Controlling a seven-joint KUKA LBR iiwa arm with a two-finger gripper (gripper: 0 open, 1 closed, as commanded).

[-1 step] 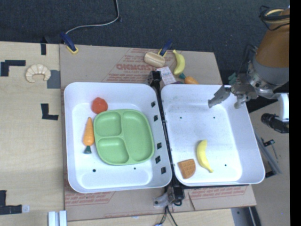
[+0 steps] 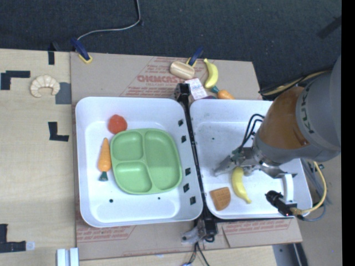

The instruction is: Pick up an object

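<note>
Pincer down in the right bin, right at the top of a banana.

The fingers look spread a bit around the banana's upper end, but I can't tell if they actually grip it. The banana lies on the bin floor, a toast slice just beside it. The left bin has a green divided plate, a carrot along its left edge and a tomato above.

— How many of each?
— Two bins, two bananas, two carrots.
— And singles?
— One green tray, tomato, toast slice, croissant, bread roll.
</note>
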